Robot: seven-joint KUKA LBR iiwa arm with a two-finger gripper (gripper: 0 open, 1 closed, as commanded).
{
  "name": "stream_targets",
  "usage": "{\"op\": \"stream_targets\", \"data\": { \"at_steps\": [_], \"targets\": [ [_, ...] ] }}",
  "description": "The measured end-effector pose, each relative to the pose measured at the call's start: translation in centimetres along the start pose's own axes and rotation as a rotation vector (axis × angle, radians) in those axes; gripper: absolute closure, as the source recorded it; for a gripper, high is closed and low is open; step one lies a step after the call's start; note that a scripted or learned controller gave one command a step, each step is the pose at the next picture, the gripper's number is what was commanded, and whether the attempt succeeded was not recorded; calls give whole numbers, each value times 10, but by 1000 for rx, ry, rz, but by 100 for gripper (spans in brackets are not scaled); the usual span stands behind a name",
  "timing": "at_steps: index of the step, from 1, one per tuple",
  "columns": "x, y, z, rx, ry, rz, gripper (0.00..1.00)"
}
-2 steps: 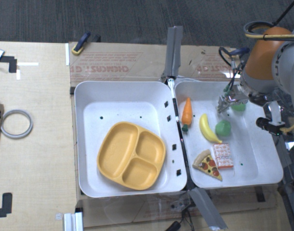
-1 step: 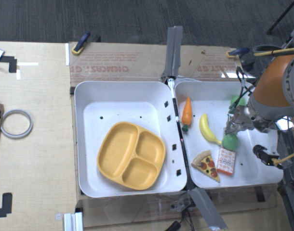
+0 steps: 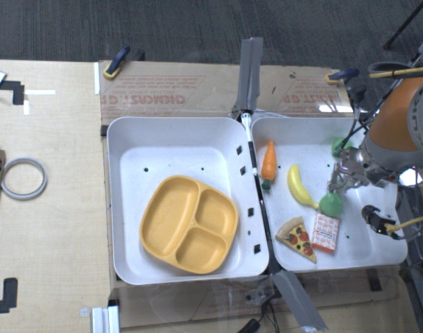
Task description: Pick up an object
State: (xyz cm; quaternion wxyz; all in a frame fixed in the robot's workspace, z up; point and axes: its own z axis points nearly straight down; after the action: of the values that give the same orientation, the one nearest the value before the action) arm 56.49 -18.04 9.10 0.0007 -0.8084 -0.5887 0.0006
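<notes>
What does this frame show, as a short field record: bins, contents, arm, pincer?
left bin: holds a yellow divided plate
right bin: holds a carrot, banana, pizza slice, red and white carton, green object
arm: reaches in from the right over the right bin
pincer: low, just above the green object; grip unclear
bench, left: tape roll

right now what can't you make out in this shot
- End effector, camera view: its fingers are too small and cluttered to tell open from shut, or whether they touch the green object below.
- Green object: shape unclear, its upper part meets the end effector.
- Second green thing: partly behind the wrist.
- Red and white packet: print too small to read.
</notes>
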Motion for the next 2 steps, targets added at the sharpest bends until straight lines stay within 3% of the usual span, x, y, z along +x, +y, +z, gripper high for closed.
{"op": "stream_targets", "data": {
  "at_steps": [1, 2],
  "targets": [
    [1, 12, -50, 0, -2, 193, 100],
    [44, 36, -20, 2, -2, 360, 100]
  ]
}}
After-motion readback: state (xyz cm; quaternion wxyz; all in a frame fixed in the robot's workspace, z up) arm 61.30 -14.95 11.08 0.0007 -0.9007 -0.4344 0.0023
